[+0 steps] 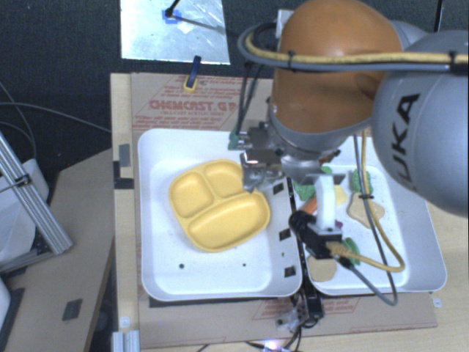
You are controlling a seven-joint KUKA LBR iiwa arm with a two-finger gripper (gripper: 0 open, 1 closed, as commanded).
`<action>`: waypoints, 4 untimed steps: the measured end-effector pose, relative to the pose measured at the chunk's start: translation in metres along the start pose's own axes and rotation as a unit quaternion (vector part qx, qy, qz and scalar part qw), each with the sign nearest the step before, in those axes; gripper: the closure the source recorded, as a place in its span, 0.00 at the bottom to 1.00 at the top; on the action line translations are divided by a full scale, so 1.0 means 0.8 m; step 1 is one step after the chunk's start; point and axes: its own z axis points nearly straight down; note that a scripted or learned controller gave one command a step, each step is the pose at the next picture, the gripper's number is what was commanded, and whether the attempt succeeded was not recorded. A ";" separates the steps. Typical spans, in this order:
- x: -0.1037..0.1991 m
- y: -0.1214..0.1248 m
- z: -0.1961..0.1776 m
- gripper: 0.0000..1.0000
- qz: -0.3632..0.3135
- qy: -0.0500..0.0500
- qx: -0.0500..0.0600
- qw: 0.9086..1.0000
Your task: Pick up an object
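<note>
"KUKA" lettering, partly cut off, on grey arm (410, 116); perhaps "CHEMCAST" on board (192, 105).

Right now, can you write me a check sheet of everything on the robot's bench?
Surface: two white bins, left bin, right bin, on a brown board.
Job's things: yellow divided tray lying in the left bin.
Clutter: small mixed pieces in the right bin, too small to name.
Pincer: pincer low over the tray's far right edge.
Cables: yellow cable looping over the right bin.
Surroundings: shiny sheet behind; metal frame at the view's left.
</note>
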 end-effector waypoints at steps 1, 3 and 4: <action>0.002 0.004 -0.021 1.00 -0.004 0.003 -0.008 1.000; 0.003 0.005 -0.048 1.00 -0.008 0.003 -0.010 1.000; 0.003 0.006 -0.062 1.00 -0.011 0.004 -0.011 1.000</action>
